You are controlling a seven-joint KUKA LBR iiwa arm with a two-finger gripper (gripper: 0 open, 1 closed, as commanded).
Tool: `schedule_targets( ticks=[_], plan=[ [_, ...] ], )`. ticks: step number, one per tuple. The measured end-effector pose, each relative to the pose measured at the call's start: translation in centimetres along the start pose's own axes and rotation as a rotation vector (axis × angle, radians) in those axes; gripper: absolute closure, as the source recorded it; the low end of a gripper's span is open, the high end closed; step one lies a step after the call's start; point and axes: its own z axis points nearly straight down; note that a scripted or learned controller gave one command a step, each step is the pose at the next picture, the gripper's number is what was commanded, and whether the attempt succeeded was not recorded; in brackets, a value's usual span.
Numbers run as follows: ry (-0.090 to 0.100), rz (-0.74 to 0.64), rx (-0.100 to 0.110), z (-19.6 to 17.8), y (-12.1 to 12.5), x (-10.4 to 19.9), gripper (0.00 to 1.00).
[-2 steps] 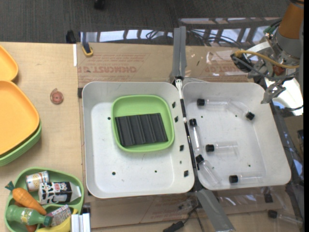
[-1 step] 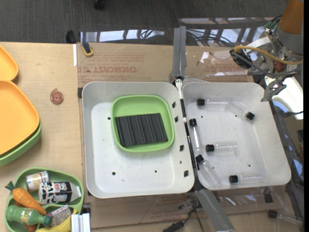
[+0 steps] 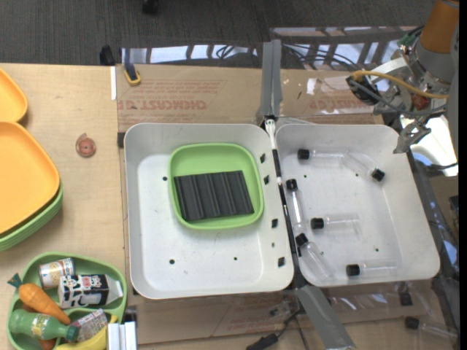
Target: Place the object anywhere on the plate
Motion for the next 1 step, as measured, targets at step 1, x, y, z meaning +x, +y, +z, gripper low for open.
schedule_targets(
  ticks=[1],
  plan=[
    [0.001,-0.002,0.0,-2.71,-1.99,-0.6,0.0]
  ],
)
